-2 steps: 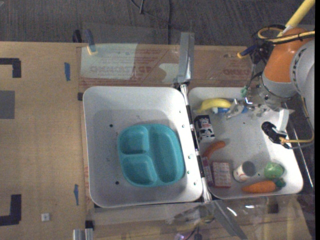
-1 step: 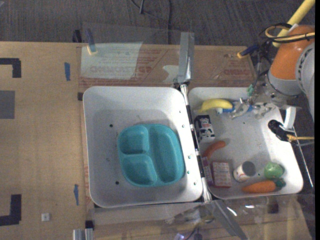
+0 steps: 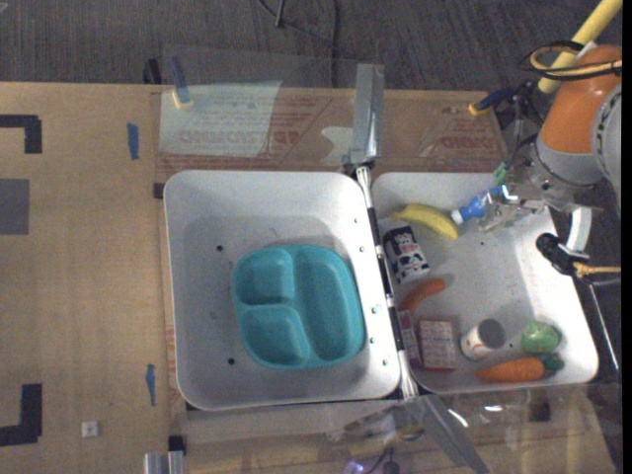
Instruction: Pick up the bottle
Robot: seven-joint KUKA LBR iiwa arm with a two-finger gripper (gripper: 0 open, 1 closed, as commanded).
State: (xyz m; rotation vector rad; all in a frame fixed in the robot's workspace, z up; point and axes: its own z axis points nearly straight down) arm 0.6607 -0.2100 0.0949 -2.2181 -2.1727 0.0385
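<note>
Gripper (image 3: pixel 506 203) at upper right of frame, over right bin (image 3: pixel 494 275); finger opening impossible to tell, grasp unconfirmed. Bottle (image 3: pixel 474 208), small and blue, at the gripper's tip, just right of banana (image 3: pixel 431 219). Risk: glancing contact, rolling bottle against banana, or closing on air.

No legible text on anything.
</note>
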